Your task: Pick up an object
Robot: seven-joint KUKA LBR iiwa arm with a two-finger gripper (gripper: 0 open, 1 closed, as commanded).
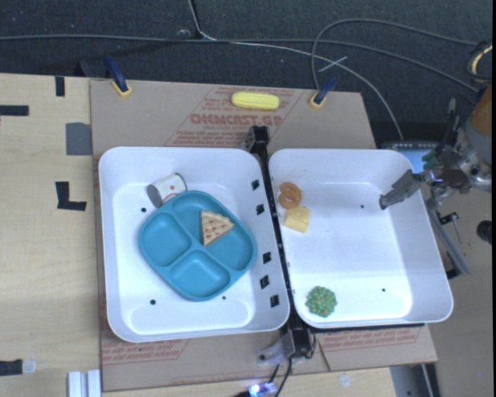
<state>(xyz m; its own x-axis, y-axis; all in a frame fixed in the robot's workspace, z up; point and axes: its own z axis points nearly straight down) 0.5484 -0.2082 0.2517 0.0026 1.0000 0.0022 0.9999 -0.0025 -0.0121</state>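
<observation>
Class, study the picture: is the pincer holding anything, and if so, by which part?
Nothing is held. The pincer hangs over the right bin's right rim, apart from the pretzel, cheese and broccoli.

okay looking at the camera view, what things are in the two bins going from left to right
Cup → blue divided plate with a pizza slice on it → pretzel and cheese cube, close together → green broccoli → the hand at the right bin's far right.
</observation>
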